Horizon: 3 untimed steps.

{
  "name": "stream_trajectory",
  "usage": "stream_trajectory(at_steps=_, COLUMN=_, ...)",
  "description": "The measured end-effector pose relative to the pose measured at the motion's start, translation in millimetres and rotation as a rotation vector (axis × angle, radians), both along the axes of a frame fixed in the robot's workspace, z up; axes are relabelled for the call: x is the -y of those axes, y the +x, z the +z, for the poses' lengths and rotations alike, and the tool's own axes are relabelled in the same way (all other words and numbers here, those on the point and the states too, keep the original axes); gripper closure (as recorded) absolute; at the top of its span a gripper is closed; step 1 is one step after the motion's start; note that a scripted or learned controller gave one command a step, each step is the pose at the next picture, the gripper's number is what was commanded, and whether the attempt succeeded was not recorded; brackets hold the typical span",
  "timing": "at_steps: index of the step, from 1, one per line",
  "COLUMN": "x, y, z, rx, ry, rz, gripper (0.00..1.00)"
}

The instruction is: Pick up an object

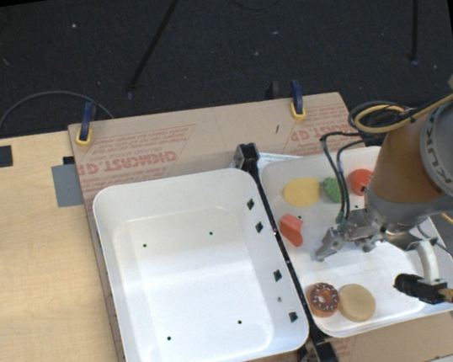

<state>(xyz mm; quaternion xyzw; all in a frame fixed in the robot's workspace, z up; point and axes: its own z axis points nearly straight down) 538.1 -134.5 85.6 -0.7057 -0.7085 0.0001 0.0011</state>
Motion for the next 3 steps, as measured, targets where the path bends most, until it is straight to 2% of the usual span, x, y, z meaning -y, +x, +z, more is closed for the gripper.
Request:
stream_trajectory(at_steps=1, x=4, y=-62, z=1, rx=0.0, ry=0.0, rz=-0.005, gripper=0.0)
stream_trajectory(at_steps=2, x=4, y=-62, z=0, rx=0.0, ry=-0.001, rz=-0.005, gripper=0.0)
stream_trajectory(at_steps=3, x=45, y=-55, z=49, rx=-0.001, ry=-0.002, rz=-0.022, gripper=0.0)
